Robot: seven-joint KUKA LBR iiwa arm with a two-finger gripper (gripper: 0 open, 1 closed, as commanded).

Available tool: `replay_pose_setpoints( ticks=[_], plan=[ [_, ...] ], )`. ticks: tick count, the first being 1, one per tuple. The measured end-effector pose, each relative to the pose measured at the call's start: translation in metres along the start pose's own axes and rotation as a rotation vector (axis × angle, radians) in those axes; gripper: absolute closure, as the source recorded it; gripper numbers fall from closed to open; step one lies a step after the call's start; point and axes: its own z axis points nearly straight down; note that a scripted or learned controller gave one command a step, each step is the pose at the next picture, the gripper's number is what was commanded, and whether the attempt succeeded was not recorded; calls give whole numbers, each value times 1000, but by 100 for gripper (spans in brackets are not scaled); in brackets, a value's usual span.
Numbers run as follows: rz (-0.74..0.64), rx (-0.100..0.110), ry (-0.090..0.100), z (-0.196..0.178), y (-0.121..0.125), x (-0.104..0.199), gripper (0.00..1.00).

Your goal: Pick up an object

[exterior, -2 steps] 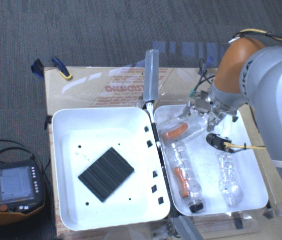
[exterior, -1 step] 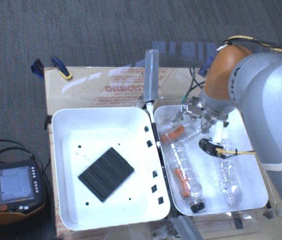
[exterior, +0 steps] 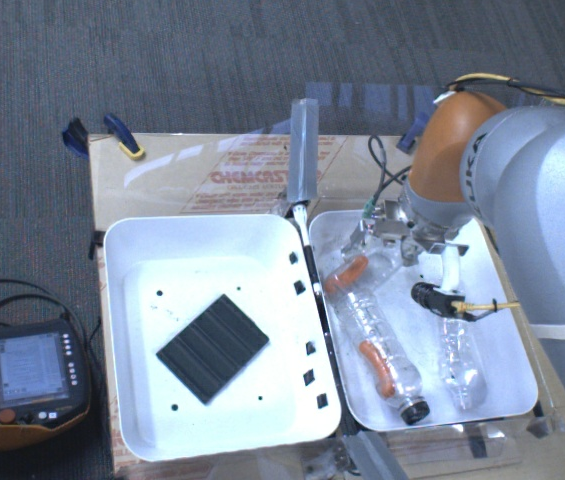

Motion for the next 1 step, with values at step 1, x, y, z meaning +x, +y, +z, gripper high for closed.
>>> replay_pose_setpoints(
  ticks=[1],
  plan=[
    [-65, 6, 0, 0, -1, 0, 0]
  ],
)
